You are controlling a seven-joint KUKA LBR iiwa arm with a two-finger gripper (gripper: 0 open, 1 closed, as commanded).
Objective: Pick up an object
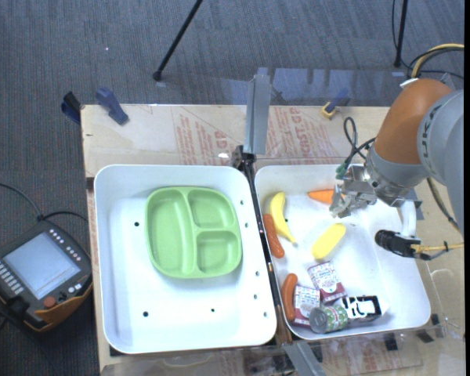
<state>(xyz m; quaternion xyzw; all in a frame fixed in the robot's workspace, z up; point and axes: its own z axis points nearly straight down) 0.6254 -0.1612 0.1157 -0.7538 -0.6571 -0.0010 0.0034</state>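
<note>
Objects for picking lie together in the right white bin (417, 284): a yellow plastic banana (280, 214) near its left wall, a slim red-orange sausage-shaped toy (273, 236) just beside the banana along that wall, an orange carrot-like wedge (321, 197) toward the far edge, and a pale yellow oblong piece (329, 240) near the middle. At the near edge a second red-orange sausage (288, 294), two small red-and-white packets (317, 285), a small grey-green can on its side (327, 319) and a black-and-white box (363, 307) sit bunched, touching or nearly so.

The gripper (346, 204) hangs over the far part of the right bin, just beside the carrot wedge and above the pale yellow piece; whether its jaws are wide or narrow cannot be told, and nothing is visibly held.

The left white bin (117, 288) carries a light green divided plastic tray (194, 230), lying flat near its middle.
</note>
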